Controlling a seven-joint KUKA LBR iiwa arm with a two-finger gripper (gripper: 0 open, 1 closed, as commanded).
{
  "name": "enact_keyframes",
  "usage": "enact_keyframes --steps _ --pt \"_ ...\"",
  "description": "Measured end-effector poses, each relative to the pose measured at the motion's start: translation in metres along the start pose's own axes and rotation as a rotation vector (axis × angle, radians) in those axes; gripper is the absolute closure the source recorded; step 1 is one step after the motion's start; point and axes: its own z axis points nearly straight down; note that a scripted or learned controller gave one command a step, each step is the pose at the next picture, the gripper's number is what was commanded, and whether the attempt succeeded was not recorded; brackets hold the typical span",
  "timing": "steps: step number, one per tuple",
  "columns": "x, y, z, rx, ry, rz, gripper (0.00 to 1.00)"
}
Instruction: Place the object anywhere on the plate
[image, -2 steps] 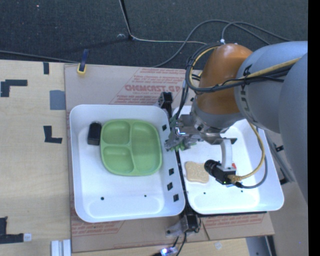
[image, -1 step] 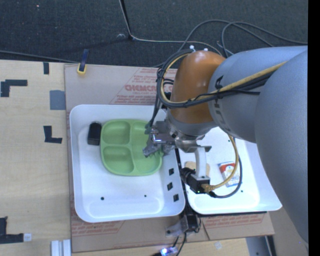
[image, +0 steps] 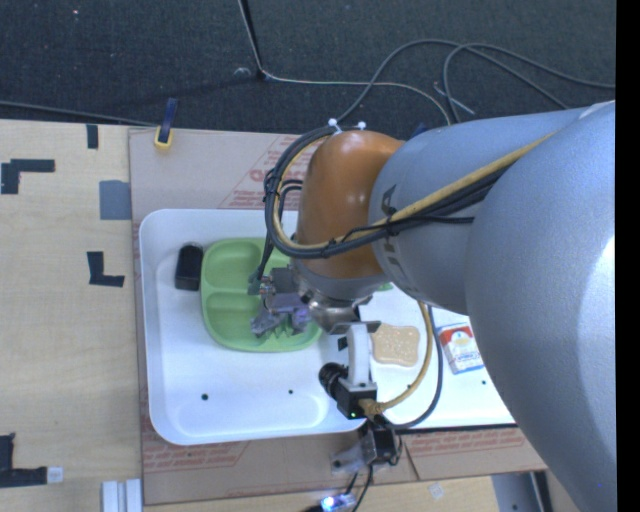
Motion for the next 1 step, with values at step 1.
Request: enact_keyframes --steps 1 --pt "-0.0026 0.001 -0.0005 -0.001 -0.001 0.003 0.0"
